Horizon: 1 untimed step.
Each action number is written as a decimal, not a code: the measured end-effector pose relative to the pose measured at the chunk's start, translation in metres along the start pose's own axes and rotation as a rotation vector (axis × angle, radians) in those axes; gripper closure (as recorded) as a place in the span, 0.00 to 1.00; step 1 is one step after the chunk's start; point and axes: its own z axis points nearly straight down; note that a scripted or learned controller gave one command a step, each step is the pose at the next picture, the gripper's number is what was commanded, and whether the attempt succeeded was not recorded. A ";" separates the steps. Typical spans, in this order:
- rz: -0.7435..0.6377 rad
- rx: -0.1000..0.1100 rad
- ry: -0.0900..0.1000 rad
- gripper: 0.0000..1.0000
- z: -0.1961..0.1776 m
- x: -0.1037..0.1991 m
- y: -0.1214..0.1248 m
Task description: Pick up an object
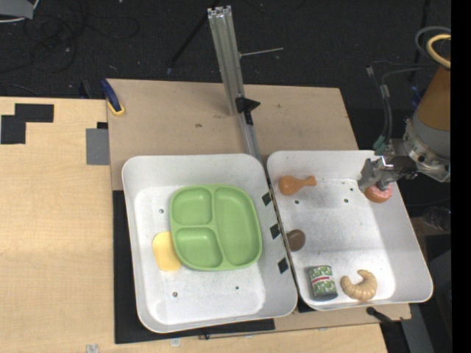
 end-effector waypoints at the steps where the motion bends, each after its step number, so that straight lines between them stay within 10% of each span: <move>1: -0.003 0.008 0.003 1.00 -0.001 0.048 -0.013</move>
